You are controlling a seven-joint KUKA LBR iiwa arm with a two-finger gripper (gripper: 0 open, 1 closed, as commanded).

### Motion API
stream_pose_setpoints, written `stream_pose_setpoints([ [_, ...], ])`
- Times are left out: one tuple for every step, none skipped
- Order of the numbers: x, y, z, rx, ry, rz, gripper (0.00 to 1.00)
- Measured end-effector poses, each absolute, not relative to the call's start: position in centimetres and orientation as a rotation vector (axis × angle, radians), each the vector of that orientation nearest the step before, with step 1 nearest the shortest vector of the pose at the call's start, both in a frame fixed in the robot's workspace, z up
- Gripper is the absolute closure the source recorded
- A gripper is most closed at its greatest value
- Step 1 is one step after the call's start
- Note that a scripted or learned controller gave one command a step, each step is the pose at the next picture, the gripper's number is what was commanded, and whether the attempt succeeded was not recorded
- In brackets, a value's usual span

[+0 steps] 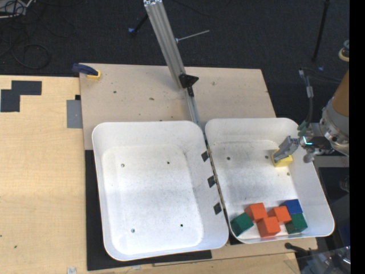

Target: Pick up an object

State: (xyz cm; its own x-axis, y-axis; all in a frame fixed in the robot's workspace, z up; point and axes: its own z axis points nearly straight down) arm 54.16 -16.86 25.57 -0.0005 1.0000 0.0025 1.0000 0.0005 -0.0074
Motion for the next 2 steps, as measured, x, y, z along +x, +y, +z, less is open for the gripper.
stream_pose_setpoints([
  [54.2, -16.9, 25.8, -2.221, -2.218, 0.002, 0.0],
  [53.8, -17.0, 19.3, -2.216, -2.215, 0.008, 0.0],
])
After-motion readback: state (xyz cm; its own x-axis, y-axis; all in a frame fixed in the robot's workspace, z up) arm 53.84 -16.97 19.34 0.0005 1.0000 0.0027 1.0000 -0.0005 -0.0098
